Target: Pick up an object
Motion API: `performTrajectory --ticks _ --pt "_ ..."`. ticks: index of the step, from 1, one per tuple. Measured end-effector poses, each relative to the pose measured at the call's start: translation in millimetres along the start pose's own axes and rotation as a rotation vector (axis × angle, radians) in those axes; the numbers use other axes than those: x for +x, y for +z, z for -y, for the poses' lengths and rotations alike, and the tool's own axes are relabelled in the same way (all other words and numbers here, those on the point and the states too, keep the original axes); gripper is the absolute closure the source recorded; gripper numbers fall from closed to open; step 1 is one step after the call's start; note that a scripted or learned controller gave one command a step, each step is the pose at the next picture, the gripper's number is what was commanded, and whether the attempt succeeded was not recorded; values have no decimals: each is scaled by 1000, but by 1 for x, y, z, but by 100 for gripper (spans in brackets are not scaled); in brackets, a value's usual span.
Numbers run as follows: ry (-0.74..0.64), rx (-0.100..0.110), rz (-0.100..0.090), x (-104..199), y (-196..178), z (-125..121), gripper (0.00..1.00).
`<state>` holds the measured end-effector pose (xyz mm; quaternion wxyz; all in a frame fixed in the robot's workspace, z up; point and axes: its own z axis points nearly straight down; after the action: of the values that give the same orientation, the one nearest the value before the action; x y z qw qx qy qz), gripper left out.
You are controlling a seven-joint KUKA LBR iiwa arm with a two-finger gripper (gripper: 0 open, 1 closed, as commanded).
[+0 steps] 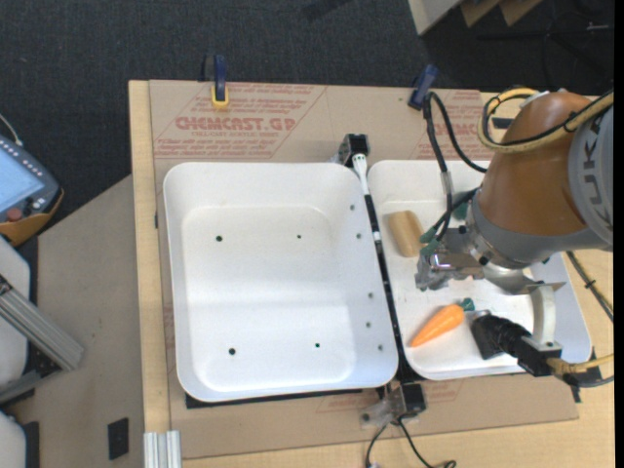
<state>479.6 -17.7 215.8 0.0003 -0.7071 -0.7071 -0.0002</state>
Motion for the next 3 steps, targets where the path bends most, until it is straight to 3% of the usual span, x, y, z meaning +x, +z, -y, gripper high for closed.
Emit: performTrajectory --ticks 1,2,3 --pt "10 3 4 -99 21 2 100" --pt "-6 -5 0 -22 -36 -15 100" --pt "-5 -3 0 36 -55 0 100"
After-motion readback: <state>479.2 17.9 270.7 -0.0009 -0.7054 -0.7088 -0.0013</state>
